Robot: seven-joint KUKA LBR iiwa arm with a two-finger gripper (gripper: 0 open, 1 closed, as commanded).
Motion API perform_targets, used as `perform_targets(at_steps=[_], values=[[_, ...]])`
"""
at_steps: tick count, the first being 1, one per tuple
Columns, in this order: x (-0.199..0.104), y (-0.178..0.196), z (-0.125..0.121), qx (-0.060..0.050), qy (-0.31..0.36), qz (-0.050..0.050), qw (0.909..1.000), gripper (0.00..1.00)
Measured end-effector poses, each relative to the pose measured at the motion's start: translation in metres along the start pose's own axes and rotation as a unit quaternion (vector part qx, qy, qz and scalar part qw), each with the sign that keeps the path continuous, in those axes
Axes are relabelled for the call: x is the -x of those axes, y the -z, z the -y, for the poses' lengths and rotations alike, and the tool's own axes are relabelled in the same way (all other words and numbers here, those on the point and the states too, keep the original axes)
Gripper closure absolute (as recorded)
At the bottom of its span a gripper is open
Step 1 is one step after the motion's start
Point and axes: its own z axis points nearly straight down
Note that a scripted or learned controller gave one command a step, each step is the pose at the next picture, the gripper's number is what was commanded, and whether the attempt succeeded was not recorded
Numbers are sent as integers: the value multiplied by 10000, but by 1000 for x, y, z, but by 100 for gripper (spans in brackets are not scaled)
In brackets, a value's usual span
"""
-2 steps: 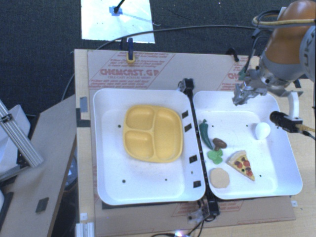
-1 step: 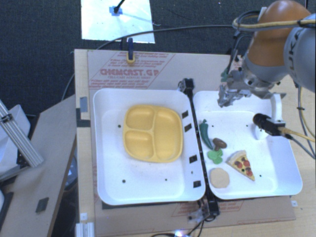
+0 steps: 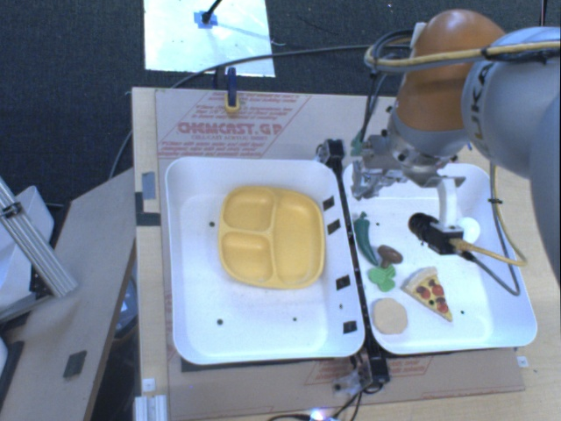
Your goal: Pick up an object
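My gripper [image 3: 370, 185] hangs over the back left corner of the right bin [image 3: 504, 318], close to the divider between the bins. Just in front of it lies a slim green pepper [image 3: 362, 233]. Further forward are a brown mushroom-like piece [image 3: 389, 255] and a small green piece [image 3: 381, 278]. A pizza slice [image 3: 428, 291] and a tan round cookie [image 3: 390, 316] lie near the bin's front. A small white ball [image 3: 472, 229] rests right of the middle. I see nothing held by the gripper.
The left bin [image 3: 188, 323] holds a yellow divided plate [image 3: 270, 236] in its middle. Black clips line the divider [image 3: 346, 253] between the bins. A yellow cable [image 3: 500, 257] loops over the right bin's right side.
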Motion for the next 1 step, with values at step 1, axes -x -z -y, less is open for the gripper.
perform_targets(at_steps=[1], values=[[-59,3,2,9,-1,2,10000,100]])
